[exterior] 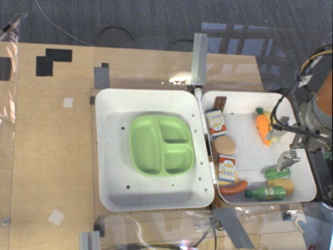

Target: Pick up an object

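Two shallow white bins sit side by side on the wooden worktop (52,155); the left bin (112,191) carries a light green divided plastic tray (160,145), and the right bin (244,113) carries all the small toy-food pieces.

I read the grey two-finger gripper (285,162) as low over the right bin's near-right area, with the arm coming in from the right edge. Whether the jaws are spread or closed I cannot tell; the fingertips are small and blend with the items under them. I see nothing clearly held between them.

Nearest candidate: a small green leafy-looking plastic piece (277,173), lying just below and very slightly left of the jaws, possibly touching. Just beyond it towards the near wall lie a yellow rounded plastic piece (285,185) and a green plastic bottle with a yellow label (266,192). The bottle lies on its side, long axis running left to right along the near wall.

Further off: an orange plastic carrot (264,126) up-left of the jaws, long axis roughly front to back.

My judgement: the green leafy piece is the target, calling for a short straight descent, hardly any sideways travel. Crowding from the yellow piece is the risk.
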{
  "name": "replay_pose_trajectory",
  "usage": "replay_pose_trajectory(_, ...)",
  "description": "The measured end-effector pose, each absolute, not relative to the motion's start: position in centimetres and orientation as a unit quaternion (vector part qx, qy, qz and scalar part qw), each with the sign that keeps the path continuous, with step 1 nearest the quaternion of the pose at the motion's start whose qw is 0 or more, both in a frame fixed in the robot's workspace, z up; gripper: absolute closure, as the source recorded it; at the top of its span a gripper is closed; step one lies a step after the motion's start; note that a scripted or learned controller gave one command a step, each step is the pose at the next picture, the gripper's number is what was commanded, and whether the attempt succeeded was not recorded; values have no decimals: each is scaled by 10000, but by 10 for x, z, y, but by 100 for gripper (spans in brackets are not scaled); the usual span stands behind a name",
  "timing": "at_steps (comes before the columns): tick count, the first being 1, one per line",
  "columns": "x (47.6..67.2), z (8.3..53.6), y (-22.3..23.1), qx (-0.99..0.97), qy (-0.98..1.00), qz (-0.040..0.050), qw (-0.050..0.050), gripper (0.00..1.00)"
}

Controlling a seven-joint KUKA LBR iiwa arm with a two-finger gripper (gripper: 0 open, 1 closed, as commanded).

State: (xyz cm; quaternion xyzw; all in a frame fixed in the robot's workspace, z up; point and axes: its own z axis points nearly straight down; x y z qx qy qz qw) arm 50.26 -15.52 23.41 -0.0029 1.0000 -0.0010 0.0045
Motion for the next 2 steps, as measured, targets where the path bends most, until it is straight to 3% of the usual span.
replay_pose_trajectory(1, 513, 122, -189, -601, 9982, 8, -3, 0)
replay_pose_trajectory(2, 506, 92, -145, -1048, 9944, -43, 146, 0)
